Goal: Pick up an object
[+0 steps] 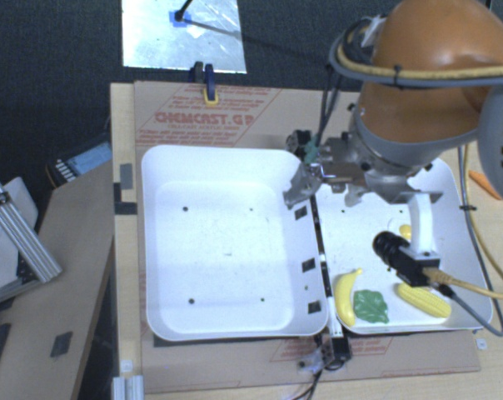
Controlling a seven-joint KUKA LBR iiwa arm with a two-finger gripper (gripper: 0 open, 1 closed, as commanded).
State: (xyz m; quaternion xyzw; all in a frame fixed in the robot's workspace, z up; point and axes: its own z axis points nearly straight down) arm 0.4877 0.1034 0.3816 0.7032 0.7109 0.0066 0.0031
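Beside one banana point(346, 297) lie one green piece point(371, 306), one corn cob point(423, 300); finger state unclear.

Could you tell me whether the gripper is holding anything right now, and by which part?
It cannot be told: the gripper sits over the ridge between the two bins, with nothing visibly in it. The banana and corn cob lie in the right bin.

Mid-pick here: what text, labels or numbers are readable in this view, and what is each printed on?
"CHEMCAST G P", roughly, in red on the brown board under the bins; last letters uncertain.
Smaller red lines above and below it: too blurred to read.
Red print on the board's front edge: too blurred to read.
Nothing readable on the bins, the arm or the objects.
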